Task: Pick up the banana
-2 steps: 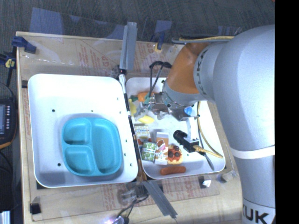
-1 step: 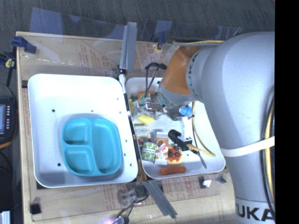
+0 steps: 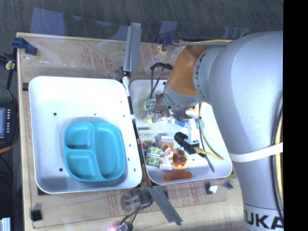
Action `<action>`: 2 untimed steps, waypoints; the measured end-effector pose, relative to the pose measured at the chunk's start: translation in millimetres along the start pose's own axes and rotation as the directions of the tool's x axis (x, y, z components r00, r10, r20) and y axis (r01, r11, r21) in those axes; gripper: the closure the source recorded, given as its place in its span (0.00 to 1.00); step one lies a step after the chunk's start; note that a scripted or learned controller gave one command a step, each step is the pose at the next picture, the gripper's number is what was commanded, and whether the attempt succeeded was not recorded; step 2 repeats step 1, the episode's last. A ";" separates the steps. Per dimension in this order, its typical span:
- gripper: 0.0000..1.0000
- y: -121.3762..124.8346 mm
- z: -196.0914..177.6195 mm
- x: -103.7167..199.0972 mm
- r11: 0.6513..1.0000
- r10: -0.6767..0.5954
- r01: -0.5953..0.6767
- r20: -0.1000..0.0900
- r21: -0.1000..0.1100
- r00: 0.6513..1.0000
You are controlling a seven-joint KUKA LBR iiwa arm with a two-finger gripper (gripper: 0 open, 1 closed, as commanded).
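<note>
The grey arm [image 3: 243, 95] holds its end effector [image 3: 156, 106] low over the far end of the cluttered right bin [image 3: 138, 89] on the table [image 3: 72, 61], its opening impossible to tell, apparently reaching for the banana [image 3: 193, 111], seemingly the yellow sliver half-hidden beneath it.

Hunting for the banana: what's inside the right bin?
Near the front: small packets, a sausage and a pizza slice. The arm covers the rest of the bin, so what lies there cannot be told.
</note>
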State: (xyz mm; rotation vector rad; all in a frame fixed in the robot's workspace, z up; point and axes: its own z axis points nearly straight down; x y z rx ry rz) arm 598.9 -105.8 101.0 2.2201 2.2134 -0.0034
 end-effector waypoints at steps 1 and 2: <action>1.00 -70.3 -188.6 0.5 0.991 0.135 -0.135 -0.006 0.004 0.991; 1.00 -70.3 -188.6 0.5 0.991 0.135 -0.135 -0.006 0.004 0.991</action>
